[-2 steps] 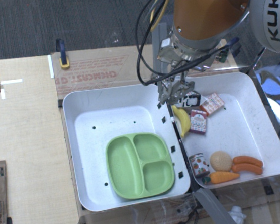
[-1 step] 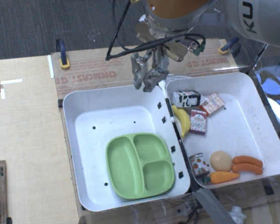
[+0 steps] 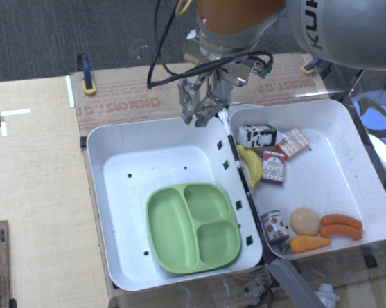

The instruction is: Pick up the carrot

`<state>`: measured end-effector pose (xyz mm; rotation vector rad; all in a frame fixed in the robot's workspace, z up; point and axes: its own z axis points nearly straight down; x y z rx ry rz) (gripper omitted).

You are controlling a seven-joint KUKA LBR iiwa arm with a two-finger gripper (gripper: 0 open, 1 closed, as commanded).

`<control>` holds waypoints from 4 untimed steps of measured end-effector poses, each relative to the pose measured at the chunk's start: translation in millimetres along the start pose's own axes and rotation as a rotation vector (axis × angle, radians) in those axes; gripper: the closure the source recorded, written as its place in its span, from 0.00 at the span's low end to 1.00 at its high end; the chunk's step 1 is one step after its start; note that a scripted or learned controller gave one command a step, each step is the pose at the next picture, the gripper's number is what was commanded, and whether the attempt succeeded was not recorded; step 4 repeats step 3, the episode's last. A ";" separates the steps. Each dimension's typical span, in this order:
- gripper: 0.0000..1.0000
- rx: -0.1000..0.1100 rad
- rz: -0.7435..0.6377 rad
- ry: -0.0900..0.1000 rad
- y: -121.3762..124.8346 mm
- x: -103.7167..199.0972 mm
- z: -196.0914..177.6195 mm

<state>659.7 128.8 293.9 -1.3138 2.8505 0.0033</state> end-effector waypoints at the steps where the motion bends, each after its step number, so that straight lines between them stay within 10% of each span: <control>1: 1.00 0.000 -0.150 0.000 -37.5 44.4 101.8; 2: 1.00 0.002 -0.274 -0.001 -30.5 89.4 -148.6; 3: 1.00 0.001 -0.051 0.000 -109.0 127.1 -103.2; 4: 1.00 0.001 -0.051 0.000 -109.0 127.1 -103.2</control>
